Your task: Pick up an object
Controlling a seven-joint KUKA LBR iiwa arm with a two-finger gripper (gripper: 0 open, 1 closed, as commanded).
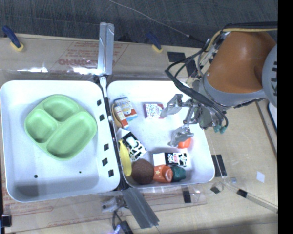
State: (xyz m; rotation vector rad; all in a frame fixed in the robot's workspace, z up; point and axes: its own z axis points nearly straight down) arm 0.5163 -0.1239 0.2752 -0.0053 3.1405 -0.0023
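Divided plate [61, 126] in left bin [19, 179]; clutter in right bin [205, 172].

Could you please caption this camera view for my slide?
Claw open over the cluttered right bin; green plate sits in the left bin.

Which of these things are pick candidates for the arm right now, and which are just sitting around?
In play: gripper; small orange object below it; red-and-white packet; cow-print box; banana; brown ball.

Idle: green divided plate in the left bin.
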